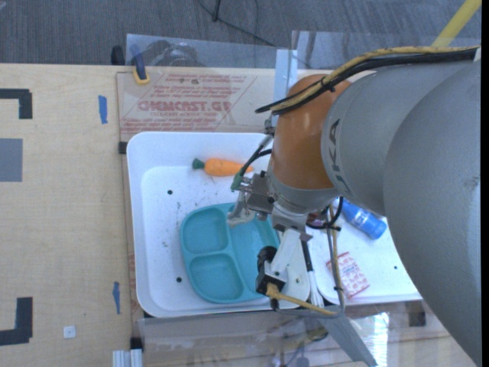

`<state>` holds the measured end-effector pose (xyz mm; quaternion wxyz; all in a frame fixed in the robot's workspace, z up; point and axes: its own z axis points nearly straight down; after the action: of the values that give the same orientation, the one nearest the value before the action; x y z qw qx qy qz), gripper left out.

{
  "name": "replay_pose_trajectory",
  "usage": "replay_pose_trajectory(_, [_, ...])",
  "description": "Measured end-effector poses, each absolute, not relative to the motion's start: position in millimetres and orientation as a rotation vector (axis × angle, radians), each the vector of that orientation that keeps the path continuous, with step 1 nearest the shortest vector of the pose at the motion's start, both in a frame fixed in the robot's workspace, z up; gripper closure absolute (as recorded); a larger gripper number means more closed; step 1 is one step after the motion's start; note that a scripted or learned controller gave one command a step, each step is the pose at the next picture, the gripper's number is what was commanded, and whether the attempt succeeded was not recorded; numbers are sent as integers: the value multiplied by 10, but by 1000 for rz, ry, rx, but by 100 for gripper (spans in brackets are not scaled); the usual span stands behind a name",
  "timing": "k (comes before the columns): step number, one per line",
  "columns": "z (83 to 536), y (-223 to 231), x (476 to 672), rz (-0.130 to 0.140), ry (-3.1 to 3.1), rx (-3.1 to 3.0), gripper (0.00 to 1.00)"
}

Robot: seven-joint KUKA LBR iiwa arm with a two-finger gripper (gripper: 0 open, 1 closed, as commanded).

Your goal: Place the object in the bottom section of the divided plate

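At 1 o'clock of the divided plate (205, 237) stood the hand (242, 208), a carrot (222, 167) at 12; apart or together, I could not tell.

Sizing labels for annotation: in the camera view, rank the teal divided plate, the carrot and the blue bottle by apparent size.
1. Teal divided plate, clearly largest.
2. Carrot and blue bottle: alike; the arm hides part of the bottle, so unranked.

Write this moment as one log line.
gripper: above divided plate upper rim | carrot: left bin, apart from plate | blue bottle, packet: right bin
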<state>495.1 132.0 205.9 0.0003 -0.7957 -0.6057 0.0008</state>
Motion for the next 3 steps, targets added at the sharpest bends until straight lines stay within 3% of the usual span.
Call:
replay_pose_trajectory(1, [2154,1324,4956,3,-1904,-2499,100])
replay_pose_trajectory(2, [2153,1329,4954,4,-1905,-2497,0])
replay_pose_trajectory(3, [2248,1328,4962,4,-1906,-2498,100])
